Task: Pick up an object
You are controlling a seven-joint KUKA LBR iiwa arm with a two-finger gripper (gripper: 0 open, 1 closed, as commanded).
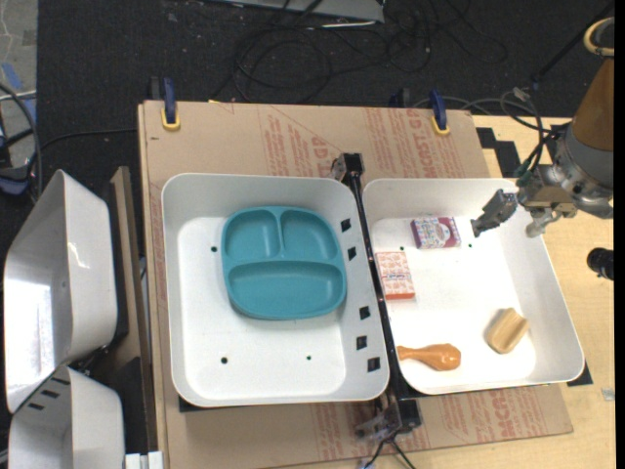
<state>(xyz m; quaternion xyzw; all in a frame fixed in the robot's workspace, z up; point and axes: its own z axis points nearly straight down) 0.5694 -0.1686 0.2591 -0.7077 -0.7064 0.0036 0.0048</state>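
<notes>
- The gripper (516, 213) hangs over the far right part of the right bin (562, 296); its two fingers look spread apart with nothing between them.
- Candidates for the pick all lie in that bin: a small purple-and-white packet (436, 232) at the far side, just left of the gripper; a red-and-white box (395, 274) by the left wall; an orange drumstick-shaped toy (431, 356) at the near edge; a tan block (507, 330) at the near right.
- The purple-and-white packet is the closest target. A good approach would centre the fingers over it, line them across its shorter side, then descend straight down before closing.
- It lies flat and low, so the fingers probably need to reach almost to the bin floor; closing too high could mean closing on air.
- The tan block looks thicker and may be easier to grip, with open floor around it.
- The red-and-white box sits near the divider between the bins, which could crowd one finger.
- The left bin (190, 281) holds a teal divided plate (284, 263), well apart from the gripper.
- Two clamps (438, 115) fix the brown table (293, 140) at its far edge, away from the work.
</notes>
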